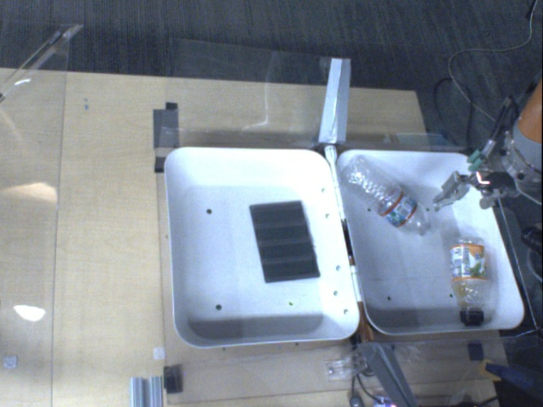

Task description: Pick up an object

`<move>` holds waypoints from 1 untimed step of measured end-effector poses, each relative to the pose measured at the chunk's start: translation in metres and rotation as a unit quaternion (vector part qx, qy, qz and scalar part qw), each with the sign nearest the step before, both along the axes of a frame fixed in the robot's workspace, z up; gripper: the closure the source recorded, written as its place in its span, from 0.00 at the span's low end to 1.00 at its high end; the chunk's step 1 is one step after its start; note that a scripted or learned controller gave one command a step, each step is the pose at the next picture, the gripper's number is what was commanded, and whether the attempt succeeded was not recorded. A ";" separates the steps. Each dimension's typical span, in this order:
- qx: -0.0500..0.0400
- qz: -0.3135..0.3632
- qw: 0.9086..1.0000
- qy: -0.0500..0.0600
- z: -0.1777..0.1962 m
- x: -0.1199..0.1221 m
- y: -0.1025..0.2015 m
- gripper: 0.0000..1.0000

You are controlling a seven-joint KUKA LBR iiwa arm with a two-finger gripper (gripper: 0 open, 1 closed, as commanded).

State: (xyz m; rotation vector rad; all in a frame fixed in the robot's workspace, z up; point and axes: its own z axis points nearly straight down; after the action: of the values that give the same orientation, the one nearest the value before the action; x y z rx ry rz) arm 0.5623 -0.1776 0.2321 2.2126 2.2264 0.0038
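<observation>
A clear plastic bottle point(387, 198) with a red and blue label lies tilted in the upper left of the right bin point(501, 316). Toward that bin's lower right lies a second bottle point(467, 276) with an orange and green label and a dark cap. A flat black ribbed block point(284, 241) rests in the middle of the left bin point(195, 312). My gripper point(465, 195) hangs over the right bin's upper right, to the right of the clear bottle and above the labelled one. It is open, with nothing between its fingers.
A metal divider post point(333, 108) rises behind the seam between the bins. Cables point(484, 66) run along the dark floor at the upper right. The wooden bench point(85, 227) extends to the left of the bins.
</observation>
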 end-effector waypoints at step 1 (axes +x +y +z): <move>-0.001 0.097 0.995 -0.002 -0.110 0.062 0.004 0.00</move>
State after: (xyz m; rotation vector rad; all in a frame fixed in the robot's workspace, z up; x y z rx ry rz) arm 0.6245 -0.1732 0.1225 1.9840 2.4275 0.0064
